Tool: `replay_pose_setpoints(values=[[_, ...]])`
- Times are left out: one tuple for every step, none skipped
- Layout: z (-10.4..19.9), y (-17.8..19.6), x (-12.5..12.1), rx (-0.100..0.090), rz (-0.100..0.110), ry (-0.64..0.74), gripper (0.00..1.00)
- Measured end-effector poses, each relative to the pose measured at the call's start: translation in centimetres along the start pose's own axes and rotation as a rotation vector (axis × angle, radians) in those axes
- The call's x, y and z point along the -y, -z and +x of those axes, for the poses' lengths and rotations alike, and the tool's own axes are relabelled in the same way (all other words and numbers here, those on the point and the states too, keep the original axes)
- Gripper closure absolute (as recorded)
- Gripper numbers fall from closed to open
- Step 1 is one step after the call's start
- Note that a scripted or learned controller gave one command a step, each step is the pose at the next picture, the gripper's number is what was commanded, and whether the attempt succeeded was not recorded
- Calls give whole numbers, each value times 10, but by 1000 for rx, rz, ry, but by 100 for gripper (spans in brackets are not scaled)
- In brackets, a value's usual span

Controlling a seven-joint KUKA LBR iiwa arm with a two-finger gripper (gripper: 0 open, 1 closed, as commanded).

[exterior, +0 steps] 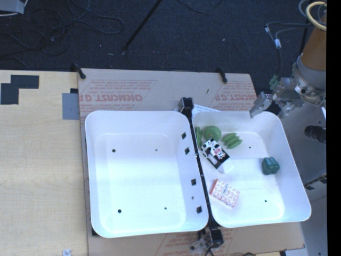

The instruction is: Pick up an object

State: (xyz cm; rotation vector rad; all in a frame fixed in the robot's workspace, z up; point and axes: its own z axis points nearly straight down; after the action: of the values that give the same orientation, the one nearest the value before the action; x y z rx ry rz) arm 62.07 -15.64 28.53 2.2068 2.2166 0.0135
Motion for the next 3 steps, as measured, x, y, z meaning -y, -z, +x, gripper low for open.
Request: replay_pose_setpoints(values=[[-14, 175, 32, 1, 1, -4, 0], [59, 258, -14, -3, 7, 4, 0], [107, 85, 32, -7, 37, 0, 0]])
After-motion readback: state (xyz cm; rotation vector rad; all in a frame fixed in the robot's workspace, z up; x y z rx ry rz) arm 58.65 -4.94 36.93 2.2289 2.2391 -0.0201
